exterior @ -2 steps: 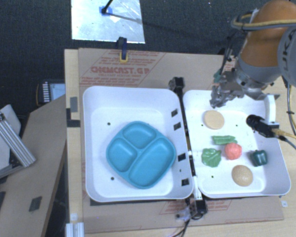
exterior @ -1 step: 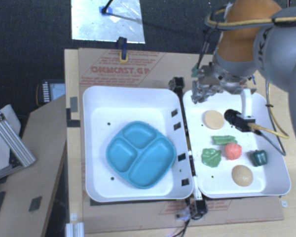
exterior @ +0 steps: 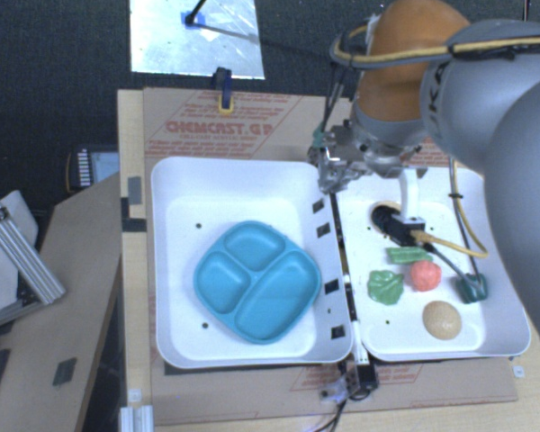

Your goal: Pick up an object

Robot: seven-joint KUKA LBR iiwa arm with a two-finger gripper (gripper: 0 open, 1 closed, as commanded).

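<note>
The gripper (exterior: 331, 176) hangs low at the far end of the ridge where the two bins meet, its tip just over the far rims. It looks dark and small from above, so whether it stands wide or narrow cannot be told, and nothing can be seen held in it. No loose object lies under it or just beside it. The nearest things are in the right bin (exterior: 497, 336), all toward that bin's near half and well apart from the tip. A flat green strip (exterior: 405, 255) lies closest, and touching its near edge is a red ball (exterior: 424, 275). A lumpy green piece (exterior: 385, 286) sits just beside the ball, on the side toward the ridge. A tan egg-shaped object (exterior: 442, 319) rests nearest the front rim, near the ball but apart from it. Across the ridge, the left bin (exterior: 166, 268) holds a blue divided plate (exterior: 256, 282) lying flat at a slant in the bin's middle, also clear of the tip. Above the gripper the wrist rises into the orange band (exterior: 405, 25) and the grey arm (exterior: 499, 97), which covers the right bin's far right corner. Both bins sit on a cardboard sheet (exterior: 220, 126) with red lettering.
</note>
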